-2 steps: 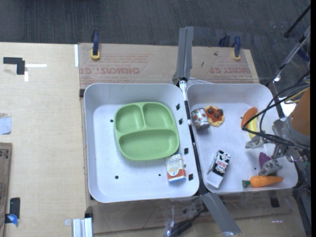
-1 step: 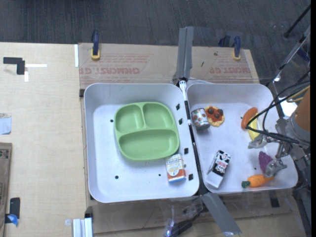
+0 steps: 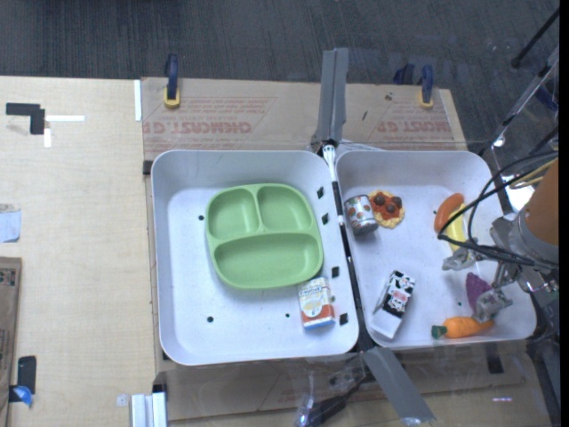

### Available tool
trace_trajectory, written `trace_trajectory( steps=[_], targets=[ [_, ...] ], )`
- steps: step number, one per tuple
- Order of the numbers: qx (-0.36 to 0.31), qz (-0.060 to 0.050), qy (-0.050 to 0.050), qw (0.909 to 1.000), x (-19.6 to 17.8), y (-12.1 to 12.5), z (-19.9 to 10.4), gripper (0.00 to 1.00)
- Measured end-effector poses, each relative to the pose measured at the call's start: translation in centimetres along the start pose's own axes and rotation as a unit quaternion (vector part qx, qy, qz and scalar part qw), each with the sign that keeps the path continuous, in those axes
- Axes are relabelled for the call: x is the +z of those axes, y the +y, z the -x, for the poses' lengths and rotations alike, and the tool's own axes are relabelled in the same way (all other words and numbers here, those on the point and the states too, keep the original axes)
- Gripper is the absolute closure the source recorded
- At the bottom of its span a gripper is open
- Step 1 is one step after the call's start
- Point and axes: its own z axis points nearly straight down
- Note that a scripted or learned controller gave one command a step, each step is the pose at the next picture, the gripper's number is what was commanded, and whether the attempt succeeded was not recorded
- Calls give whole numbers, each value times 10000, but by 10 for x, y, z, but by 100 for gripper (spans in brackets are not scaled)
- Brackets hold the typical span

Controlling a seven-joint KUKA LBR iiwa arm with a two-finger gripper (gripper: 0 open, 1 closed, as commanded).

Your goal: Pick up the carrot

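Note:
The carrot (image 3: 464, 327), orange with a green top pointing left, lies near the front right corner of the right bin (image 3: 418, 172). My gripper (image 3: 474, 283) reaches in from the right and hovers low just behind the carrot. It is open: one metal finger (image 3: 458, 260) points left, and the other finger (image 3: 489, 306) sits just above the carrot's thick end. A purple toy vegetable (image 3: 477, 285) lies in the gap between the fingers. Nothing is held.
The right bin also holds a small can (image 3: 360, 213), a pizza slice (image 3: 388, 208), an orange and yellow toy (image 3: 450, 216) and a milk carton (image 3: 396, 295). In the left bin (image 3: 178, 265) are a green divided plate (image 3: 264, 235) and a small juice box (image 3: 316, 303).

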Motion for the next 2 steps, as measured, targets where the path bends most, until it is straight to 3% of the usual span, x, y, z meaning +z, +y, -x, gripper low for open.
trace_trajectory(
  steps=[1, 2],
  targets=[
    [18, 17, 14, 10000, -8, 1, 0, 100],
    [-232, 56, 87, 9997, -96, 46, 18, 100]
  ],
)
